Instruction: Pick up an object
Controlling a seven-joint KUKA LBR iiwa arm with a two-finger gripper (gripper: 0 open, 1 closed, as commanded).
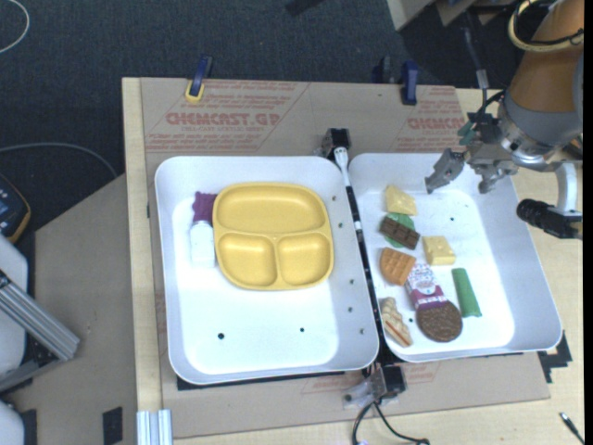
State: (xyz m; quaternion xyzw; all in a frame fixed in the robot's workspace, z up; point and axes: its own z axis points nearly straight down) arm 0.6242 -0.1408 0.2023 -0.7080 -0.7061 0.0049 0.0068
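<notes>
The right bin (514, 248) holds several toy foods: a pale yellow wedge (400, 199), a green-topped brown block (400, 229), a yellow cube (438, 249), an orange waffle piece (397, 266), a red-and-white packet (424, 286), a green stick (465, 292), a brown round cookie (438, 322) and a tan pastry (396, 322). My gripper (461, 172) hangs open above the bin's far edge, with nothing between its fingers. It is up and to the right of the pale wedge.
The left bin (250, 341) carries a yellow divided plate (272, 234), with a purple object (203, 206) and a white object (201, 245) at its left. Clamps (195, 81) sit on the board's far edge. A black fitting (547, 216) juts out at the right.
</notes>
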